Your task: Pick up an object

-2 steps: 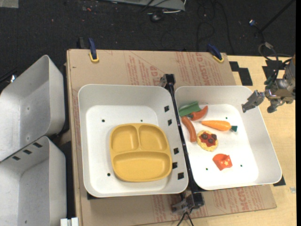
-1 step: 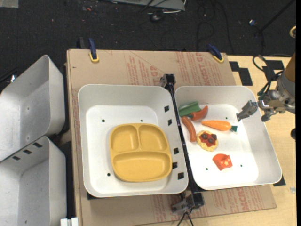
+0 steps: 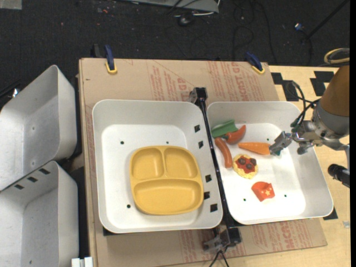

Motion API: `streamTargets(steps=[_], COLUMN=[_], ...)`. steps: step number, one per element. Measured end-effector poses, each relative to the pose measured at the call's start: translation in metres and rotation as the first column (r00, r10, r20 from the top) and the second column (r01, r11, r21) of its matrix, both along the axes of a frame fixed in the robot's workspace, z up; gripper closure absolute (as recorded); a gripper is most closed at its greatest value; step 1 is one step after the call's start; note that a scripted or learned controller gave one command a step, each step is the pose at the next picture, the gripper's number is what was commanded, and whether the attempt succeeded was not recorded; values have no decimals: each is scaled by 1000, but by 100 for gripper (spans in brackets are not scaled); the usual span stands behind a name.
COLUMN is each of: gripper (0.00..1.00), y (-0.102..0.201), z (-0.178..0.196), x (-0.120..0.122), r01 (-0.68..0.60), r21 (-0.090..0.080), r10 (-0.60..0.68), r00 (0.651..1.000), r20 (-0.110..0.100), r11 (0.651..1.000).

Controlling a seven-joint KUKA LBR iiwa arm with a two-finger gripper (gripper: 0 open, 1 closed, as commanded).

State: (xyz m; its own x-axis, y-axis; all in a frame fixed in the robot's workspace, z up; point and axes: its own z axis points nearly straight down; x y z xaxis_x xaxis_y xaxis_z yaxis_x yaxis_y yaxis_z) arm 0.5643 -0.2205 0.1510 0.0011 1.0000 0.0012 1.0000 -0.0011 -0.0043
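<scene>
A: Looking down from the fixed camera view, what lies in the right bin (image 3: 311,166)?

B: Toy food. An orange carrot (image 3: 255,147), tapered, lies on its side with its tip pointing toward the arm. Left of it sit a green piece (image 3: 223,128) and a red-orange pepper (image 3: 237,134) touching each other, and below them a reddish sausage (image 3: 225,152) lies slantwise. A small round pizza (image 3: 246,166), yellow with dark red toppings, rests near the middle, and a red chunk (image 3: 263,191) lies below it.

A: And the pincer (image 3: 278,145)?

B: It reaches in from the right, tip just beside the carrot's narrow end. I cannot tell how far it is open, nor whether it grips anything.

A: The left bin (image 3: 105,149)?

B: A yellow divided plate (image 3: 166,179) lies flat in it, on the bench (image 3: 150,77).
</scene>
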Motion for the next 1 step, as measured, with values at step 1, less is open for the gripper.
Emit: streamTargets(steps=[1], gripper=[0], y=[1], z=[-53], x=[0], r01=[0], r21=[0], r10=[0], r00=[1000], r20=[1], r11=[1000])
